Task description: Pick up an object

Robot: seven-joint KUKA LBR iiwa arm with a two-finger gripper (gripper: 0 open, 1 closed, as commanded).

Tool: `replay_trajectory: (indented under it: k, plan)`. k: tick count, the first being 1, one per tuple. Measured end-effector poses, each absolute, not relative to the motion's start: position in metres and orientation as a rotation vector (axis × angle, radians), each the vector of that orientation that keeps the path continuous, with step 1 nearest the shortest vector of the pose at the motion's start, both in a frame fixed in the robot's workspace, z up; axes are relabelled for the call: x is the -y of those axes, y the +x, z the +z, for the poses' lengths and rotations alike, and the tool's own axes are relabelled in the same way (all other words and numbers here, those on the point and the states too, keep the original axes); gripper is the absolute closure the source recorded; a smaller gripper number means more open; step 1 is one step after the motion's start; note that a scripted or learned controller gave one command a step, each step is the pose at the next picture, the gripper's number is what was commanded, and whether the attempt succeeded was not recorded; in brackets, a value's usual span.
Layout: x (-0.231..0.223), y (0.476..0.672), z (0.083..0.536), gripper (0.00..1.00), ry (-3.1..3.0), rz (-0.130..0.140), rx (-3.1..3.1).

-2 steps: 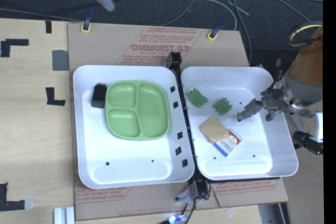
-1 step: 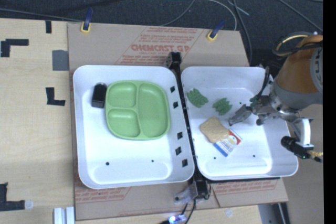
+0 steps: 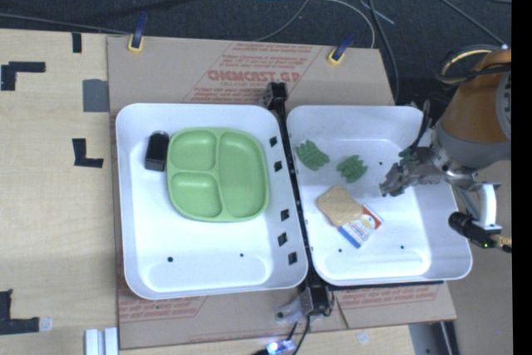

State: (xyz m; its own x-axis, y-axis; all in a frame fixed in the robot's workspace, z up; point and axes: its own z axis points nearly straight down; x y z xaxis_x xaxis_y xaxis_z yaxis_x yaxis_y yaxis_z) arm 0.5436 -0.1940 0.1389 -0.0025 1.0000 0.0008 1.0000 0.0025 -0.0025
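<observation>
I'm looking down on a sheet of cardboard point(image 3: 249, 66) clamped flat to the bench, there I take it to give the two bins a steady base. The left bin point(image 3: 137, 262) carries a green divided plate point(image 3: 218, 175) lying flat near its middle, with a small black block point(image 3: 156, 151) just beside the plate's left edge; neither sits within easy reach of the arm, so I judge them unlikely targets. The right bin point(image 3: 445, 262) holds the pickable bits, loosely spread with room around most of them: a tan packet point(image 3: 339, 204) lies near the middle, touching or partly covering a small white card with red and blue print point(image 3: 361, 229), and two green clumps sit further back, one point(image 3: 311, 155) near the divider and one point(image 3: 352, 169) to its right. The arm point(image 3: 475, 112) leans in over that bin's right side, and its gripper point(image 3: 397, 181) hangs low just right of the nearer green clump, apart from it. At this size I cannot tell whether its tips are parted or closed, and I see nothing caught in them. I judge the pick not yet made.
</observation>
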Motion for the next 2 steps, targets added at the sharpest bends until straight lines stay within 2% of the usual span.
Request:
replay_trajectory:
  k: [1,2]
  plan:
    - [0.187,0.537,0.192,1.0,-2.222,-0.003,2.226]
    - [0.186,0.546,0.253,1.0,-2.223,-0.004,2.228]
